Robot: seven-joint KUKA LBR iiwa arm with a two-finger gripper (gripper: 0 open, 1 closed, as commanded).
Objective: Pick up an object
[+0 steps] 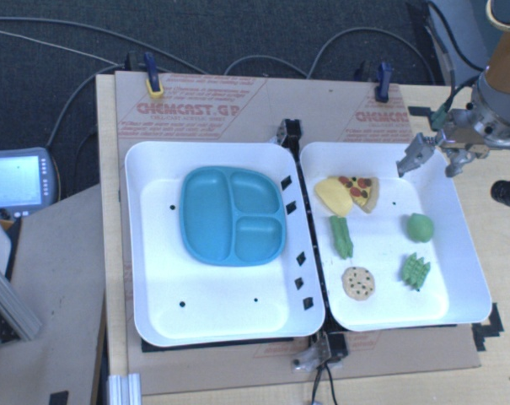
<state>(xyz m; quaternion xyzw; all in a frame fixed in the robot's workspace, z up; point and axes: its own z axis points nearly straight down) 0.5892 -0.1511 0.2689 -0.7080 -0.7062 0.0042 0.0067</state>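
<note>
Round speckled cookie (357, 283) lies beside spiky green toy (415, 271).

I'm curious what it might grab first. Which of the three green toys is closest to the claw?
The round green ball, uppermost of the three, lies nearest the gripper; the long pod and spiky piece lie farther.

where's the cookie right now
The cookie lies in the right bin, near its front edge on the side closest to the left bin, just below the green pickle-like piece and left of the spiky green toy.
</note>
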